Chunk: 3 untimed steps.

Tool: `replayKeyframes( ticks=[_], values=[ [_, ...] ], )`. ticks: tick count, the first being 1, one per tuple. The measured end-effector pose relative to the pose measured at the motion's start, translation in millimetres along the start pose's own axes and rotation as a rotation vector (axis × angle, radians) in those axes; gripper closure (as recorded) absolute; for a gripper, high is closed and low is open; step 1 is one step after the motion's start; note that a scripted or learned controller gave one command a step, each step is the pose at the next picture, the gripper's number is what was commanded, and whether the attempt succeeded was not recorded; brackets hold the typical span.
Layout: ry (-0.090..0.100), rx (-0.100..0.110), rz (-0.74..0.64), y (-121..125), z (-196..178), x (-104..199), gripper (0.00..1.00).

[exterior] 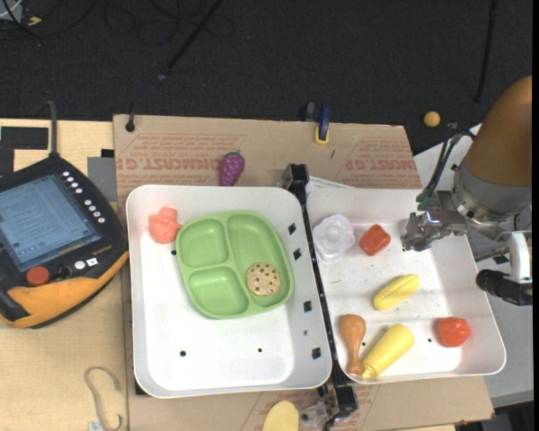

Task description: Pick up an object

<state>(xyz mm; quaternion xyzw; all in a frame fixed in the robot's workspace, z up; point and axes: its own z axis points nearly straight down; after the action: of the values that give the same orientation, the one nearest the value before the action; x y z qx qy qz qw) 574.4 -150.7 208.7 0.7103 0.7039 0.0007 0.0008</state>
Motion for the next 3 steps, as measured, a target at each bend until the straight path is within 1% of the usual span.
replayKeyframes(
  ticks=[1,3],
  values=[
    [0.0,0.001,-0.003,0.1,-20.0,-1.7,1.0],
    [0.002,0.003,-0.013,26.8,-28.7,111.0,1.0]
  ],
)
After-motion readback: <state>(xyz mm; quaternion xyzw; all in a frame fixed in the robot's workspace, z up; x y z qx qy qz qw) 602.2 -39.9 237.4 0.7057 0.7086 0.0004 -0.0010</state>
